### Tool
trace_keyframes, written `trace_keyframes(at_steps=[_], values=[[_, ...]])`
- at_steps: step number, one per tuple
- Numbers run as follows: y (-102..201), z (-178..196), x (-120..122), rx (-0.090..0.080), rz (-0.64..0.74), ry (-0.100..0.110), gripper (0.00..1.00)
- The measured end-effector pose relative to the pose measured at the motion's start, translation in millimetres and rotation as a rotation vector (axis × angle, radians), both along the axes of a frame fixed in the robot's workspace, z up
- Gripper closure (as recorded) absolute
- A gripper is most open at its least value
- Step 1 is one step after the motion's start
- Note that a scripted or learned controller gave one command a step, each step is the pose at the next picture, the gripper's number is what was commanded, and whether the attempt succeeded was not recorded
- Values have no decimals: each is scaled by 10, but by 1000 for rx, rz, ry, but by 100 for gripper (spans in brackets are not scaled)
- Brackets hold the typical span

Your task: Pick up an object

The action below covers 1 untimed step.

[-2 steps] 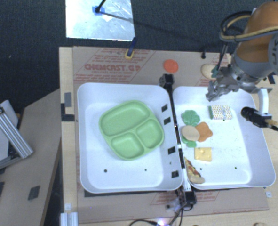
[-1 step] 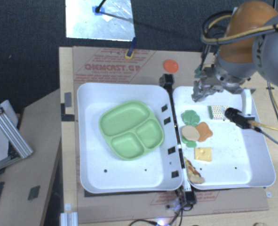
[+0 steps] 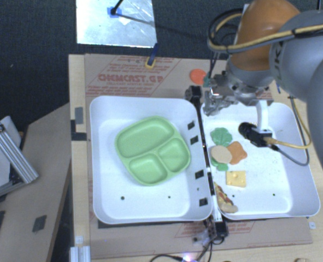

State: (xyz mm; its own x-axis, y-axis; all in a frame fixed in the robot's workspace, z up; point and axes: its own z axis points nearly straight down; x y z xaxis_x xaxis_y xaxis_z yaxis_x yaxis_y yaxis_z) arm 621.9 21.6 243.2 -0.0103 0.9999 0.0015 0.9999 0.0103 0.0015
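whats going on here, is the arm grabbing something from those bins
Not yet, as far as the view shows. The grey arm's gripper hangs over the top left corner of the right bin, with nothing visibly held. Below it lies a small pile of toy food: a green piece, an orange piece, a tan round piece and a yellow cheese square. The left bin holds a green divided plate.

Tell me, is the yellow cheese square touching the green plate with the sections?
Apart. The camera view shows the yellow cheese square lying in the right bin, while the green plate sits in the left bin, across the divider.
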Motion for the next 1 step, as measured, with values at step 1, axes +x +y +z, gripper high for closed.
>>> trace_keyframes(at_steps=[1], values=[[444, -189, 38, 0, -2, 1, 100]])
